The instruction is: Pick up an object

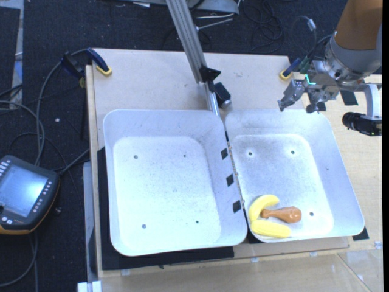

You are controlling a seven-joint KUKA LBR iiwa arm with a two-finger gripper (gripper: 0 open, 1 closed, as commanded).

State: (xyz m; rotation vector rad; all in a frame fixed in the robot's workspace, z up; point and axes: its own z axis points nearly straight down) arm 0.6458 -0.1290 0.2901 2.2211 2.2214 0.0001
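A yellow banana point(265, 216) lies curled in the near left corner of the right bin point(331, 148). An orange-brown toy drumstick point(285, 214) rests against the banana's inner curve. My gripper point(299, 102) hangs above the far rim of the right bin, well away from both objects. Its two dark fingers point(287, 101) stand apart, open, with nothing between them. The grey arm with the orange band point(358, 14) reaches in from the upper right.
The left bin point(115, 132) sits beside the right one, their rims meeting at a divider with black clips point(230, 178). A slanted aluminium post point(191, 41) rises behind the bins. Yellow clamps point(103, 70) hold the bench board's far corners. A teach pendant point(24, 193) lies at the left.
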